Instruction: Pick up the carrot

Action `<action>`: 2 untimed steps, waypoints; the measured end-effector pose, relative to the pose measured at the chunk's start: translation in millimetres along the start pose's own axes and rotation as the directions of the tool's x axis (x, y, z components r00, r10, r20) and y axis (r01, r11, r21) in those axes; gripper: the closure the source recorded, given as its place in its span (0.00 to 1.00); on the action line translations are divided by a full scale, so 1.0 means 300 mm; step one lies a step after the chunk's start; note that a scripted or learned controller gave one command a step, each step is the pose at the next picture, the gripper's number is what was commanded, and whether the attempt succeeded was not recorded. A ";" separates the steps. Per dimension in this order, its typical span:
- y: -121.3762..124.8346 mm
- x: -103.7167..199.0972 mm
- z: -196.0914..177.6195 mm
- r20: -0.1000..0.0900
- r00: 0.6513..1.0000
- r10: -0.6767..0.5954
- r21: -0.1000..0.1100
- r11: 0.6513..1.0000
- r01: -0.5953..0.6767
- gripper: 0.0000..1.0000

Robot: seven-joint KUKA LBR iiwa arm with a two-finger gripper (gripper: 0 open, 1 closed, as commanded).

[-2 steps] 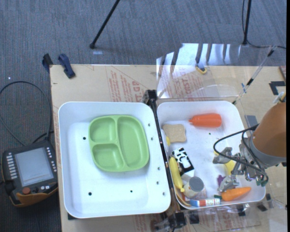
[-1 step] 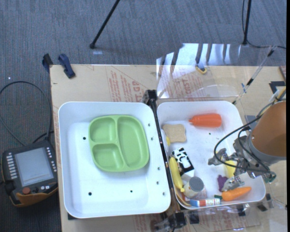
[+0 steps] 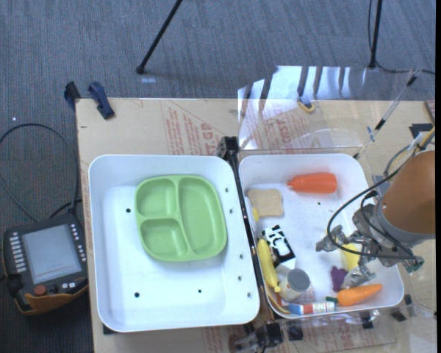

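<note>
1. Carrot candidates: two orange tapered items in the right bin [image 3: 353, 164]. Near one [image 3: 359, 294] lies at the front edge, just right of a marker-like stick [image 3: 314, 308]. Far one [image 3: 314, 183] lies near the back wall, larger and blunter.
2. Near the front: a purple piece [image 3: 339, 276] just behind the near carrot, a grey-capped can [image 3: 297, 281], a yellow banana-like item [image 3: 264, 263].
3. Tool [image 3: 349, 252] hangs over the right side of that bin, just behind the near carrot, above a yellow object [image 3: 350, 259]. Fingers look spread, nothing visible between them. No contact with either carrot that I can see.
4. Mid bin: black-and-white block [image 3: 278, 243], bread slice [image 3: 266, 201].
5. Left bin [image 3: 103, 197] holds a green divided plate [image 3: 181, 217], not relevant.
6. Worktop [image 3: 162, 127] behind both bins carries clear plastic sheeting.
7. Progress, my read: no grasp, carrot resting in the bin. Left: descend onto the near carrot, close, lift. Clutter beside it could foul the fingers.
</note>
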State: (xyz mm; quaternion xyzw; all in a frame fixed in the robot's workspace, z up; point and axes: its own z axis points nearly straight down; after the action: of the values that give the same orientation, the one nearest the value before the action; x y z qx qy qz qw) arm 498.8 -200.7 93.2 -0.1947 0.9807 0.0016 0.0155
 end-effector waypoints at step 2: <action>-0.009 0.004 0.000 0.002 0.948 -0.319 0.008 0.948 0.319 0.00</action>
State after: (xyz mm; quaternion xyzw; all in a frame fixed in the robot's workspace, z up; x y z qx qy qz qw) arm 498.6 -203.6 93.3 -0.3505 0.9364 -0.0043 0.0176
